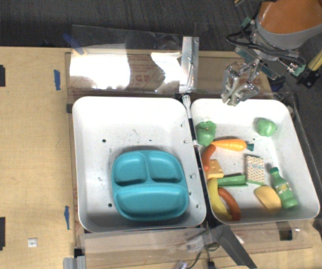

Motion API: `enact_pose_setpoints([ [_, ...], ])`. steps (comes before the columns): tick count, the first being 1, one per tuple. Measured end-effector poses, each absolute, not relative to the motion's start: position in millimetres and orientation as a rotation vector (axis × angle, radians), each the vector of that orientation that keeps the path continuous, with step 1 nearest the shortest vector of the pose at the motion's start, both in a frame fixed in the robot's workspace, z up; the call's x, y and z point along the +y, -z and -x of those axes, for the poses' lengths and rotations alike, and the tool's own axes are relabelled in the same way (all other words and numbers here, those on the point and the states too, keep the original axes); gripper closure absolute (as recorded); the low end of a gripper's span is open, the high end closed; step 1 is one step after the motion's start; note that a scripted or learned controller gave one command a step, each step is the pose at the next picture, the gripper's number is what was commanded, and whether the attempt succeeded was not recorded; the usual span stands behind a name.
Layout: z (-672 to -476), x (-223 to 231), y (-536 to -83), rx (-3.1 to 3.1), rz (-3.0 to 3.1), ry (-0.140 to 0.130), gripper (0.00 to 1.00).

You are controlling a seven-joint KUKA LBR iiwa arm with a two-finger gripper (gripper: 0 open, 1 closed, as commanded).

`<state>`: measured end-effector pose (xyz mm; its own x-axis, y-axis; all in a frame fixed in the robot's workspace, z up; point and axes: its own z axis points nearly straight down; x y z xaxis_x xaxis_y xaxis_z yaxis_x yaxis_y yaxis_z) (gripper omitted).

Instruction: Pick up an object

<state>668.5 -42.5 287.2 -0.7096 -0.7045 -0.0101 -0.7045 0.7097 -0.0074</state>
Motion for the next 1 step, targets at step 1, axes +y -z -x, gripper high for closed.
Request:
enact_pose_setpoints([
  [1, -668.2, -84.2, -319.9, 2.853, 1.287, 0.007, 1.00],
])
